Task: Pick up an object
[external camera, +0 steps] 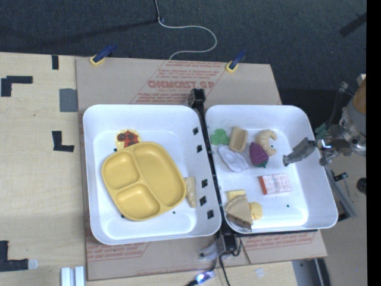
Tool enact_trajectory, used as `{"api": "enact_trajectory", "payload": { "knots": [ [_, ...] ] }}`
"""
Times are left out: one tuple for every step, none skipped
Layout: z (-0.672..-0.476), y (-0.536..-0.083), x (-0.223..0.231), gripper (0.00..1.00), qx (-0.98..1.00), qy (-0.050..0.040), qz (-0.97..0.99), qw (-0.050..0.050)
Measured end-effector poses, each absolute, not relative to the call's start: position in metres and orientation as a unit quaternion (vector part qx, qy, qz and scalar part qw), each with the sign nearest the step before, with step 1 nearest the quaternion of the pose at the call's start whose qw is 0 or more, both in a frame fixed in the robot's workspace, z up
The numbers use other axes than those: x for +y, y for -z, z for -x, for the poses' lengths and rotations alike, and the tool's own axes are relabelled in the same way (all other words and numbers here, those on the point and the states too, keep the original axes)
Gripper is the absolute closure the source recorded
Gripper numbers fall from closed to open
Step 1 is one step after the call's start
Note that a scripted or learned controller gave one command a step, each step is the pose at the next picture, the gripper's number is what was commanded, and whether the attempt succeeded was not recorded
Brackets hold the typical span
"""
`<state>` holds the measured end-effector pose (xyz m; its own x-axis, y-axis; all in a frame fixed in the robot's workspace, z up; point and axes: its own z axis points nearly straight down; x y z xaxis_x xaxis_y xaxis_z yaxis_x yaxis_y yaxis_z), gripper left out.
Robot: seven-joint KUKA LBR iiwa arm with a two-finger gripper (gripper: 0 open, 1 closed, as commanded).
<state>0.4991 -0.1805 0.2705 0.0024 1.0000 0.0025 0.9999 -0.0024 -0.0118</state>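
Gripper at right edge of right bin
Finger spacing cannot be told; purple toy lies left of it

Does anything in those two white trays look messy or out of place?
Mostly tidy. The yellow divided plate sits skewed in the left bin, with a small red-and-yellow item at its upper edge. In the right bin, toy foods are heaped at the lower left corner.

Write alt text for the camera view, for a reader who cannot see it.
A grey robot gripper hovers over the right edge of the right white bin, which holds small toy foods: a purple piece, a croissant, a red-and-white packet. The left bin holds a yellow divided plate.
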Motion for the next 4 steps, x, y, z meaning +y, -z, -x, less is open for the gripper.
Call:
{"api": "enact_trajectory", "payload": {
  "knots": [
    [-0.501,-0.276,-0.18,0.0,-0.707,-0.0006,0.707,0.001],
    [-0.509,-0.227,-0.181,0.0,-0.708,-0.0019,0.707,0.002],
    [-0.505,-0.183,-0.178,0.0,-0.708,-0.0019,0.707,0.003],
    [-0.511,-0.122,-0.176,0.0,-0.708,-0.002,0.706,0.003]
  ]
}}
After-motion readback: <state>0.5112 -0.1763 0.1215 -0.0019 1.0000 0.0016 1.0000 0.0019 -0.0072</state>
